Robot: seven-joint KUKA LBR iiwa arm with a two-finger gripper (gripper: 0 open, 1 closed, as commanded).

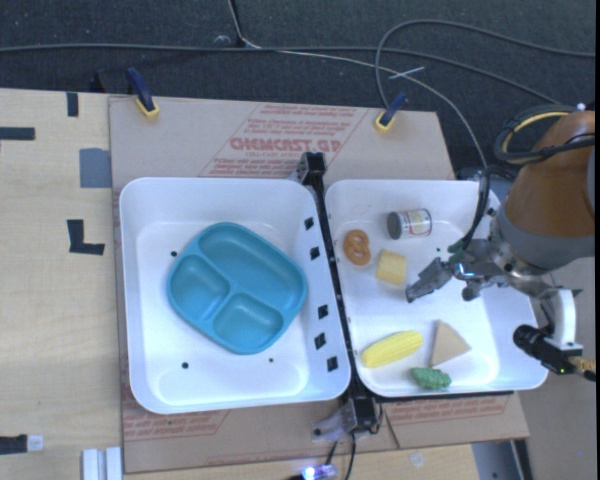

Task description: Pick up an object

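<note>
In the camera view, the gripper [427,284] hangs low over the right bin [360,203], just right of a pale yellow cheese cube [391,268]. Whether it is spread or pressed together cannot be told from this slant, and nothing shows pinched in it.

The nearest candidate for the pick is the cube: it looks light, stiff and flat-sided, so a squeeze across two opposite faces should hold it well.

The right bin holds six things, one of each: the cube, a small can [410,224] lying on its side that would probably roll, a brown pretzel [356,247], a yellow corn cob [391,348] whose rounded body may slip, a tan wedge [448,344] and a green piece [431,377].

The left bin [140,268] holds one blue divided plate [237,286].
</note>
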